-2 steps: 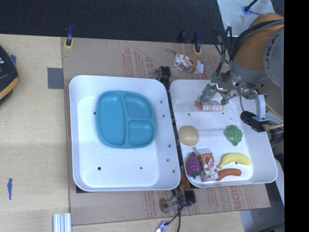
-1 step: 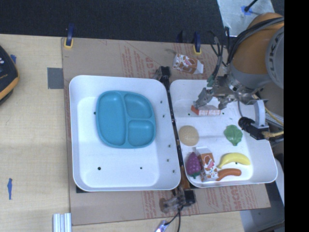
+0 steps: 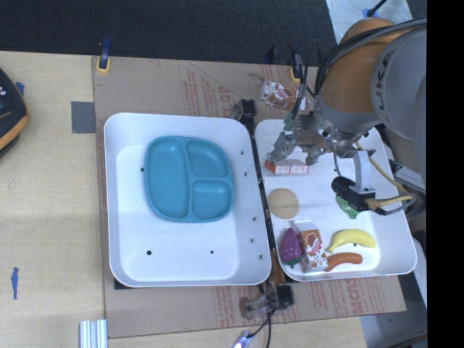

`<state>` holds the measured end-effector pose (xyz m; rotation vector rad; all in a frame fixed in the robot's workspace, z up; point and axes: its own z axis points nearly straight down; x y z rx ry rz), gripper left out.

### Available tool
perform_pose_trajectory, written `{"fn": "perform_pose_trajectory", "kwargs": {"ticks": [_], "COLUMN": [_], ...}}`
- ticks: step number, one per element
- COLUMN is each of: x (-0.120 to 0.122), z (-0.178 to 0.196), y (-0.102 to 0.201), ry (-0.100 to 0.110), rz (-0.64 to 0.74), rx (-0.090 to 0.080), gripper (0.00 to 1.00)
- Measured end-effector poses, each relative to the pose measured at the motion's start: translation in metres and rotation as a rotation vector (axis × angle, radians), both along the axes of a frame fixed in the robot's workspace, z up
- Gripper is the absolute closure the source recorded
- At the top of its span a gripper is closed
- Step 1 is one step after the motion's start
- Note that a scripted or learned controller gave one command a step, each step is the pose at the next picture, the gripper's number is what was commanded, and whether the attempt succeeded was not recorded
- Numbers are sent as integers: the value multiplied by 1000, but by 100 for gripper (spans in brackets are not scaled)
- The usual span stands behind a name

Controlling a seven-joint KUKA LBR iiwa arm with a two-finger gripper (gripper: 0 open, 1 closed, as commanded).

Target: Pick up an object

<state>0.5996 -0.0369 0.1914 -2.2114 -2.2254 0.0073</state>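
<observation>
In the right bin (image 3: 391, 259), my gripper (image 3: 296, 155) hangs at the far left corner, its fingers spread open just above a small red and white box (image 3: 290, 168). Nothing is between the fingers. Below the box lies a round tan bun (image 3: 283, 202). Along the bin's near side are purple grapes (image 3: 291, 246), a red and white carton (image 3: 312, 248), a yellow banana (image 3: 353, 239) and a reddish sausage (image 3: 342, 260). A small green item (image 3: 351, 209) lies toward the right, partly hidden by the wrist.
The left bin (image 3: 130, 252) holds a blue divided plate (image 3: 190, 178). A small printed packet (image 3: 276, 93) lies on the cardboard beyond the right bin. The arm's grey and orange body (image 3: 377, 56) covers that bin's far right corner.
</observation>
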Motion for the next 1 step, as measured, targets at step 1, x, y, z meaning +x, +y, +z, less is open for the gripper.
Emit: {"fn": "perform_pose_trajectory", "kwargs": {"ticks": [1], "x": [-13], "z": [19], "y": [68], "ry": [-3], "rz": [1], "rx": [-1], "gripper": [100]}}
